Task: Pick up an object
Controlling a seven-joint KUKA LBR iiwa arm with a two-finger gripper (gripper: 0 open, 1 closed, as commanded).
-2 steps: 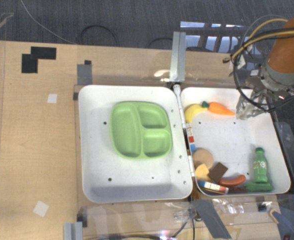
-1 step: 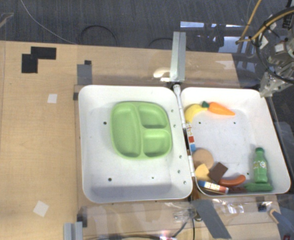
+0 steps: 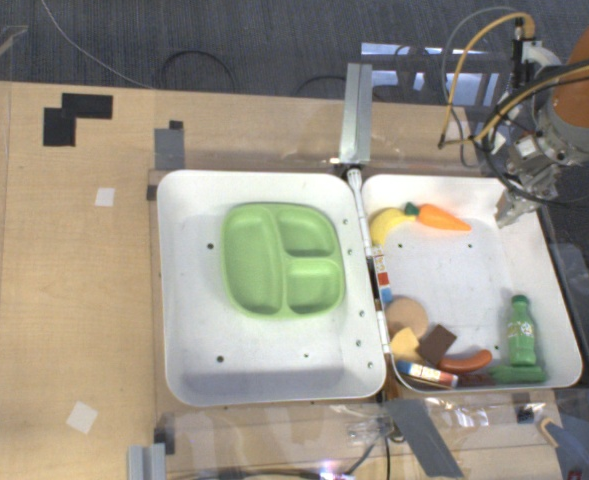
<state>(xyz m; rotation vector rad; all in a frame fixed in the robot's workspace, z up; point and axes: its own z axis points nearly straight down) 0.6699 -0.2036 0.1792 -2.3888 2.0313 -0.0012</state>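
Note:
My gripper (image 3: 512, 206) hangs over the far right corner of the right bin (image 3: 464, 273), below the grey wrist and orange band, and nothing shows in it. An orange carrot (image 3: 442, 218) lies to its left by the far wall, beside a yellow fruit (image 3: 385, 225). A green bottle (image 3: 520, 332) lies at the near right. Along the near wall sit a tan round piece (image 3: 407, 314), a brown block (image 3: 436, 343), a red sausage (image 3: 466, 360) and a small striped stick (image 3: 427, 373).
The left bin (image 3: 199, 353) holds a green divided plate (image 3: 282, 258). A metal divider (image 3: 366, 258) runs between the bins. Cables (image 3: 479, 78) loop above the right bin's far edge. Bare bin floor lies between the carrot and the bottle.

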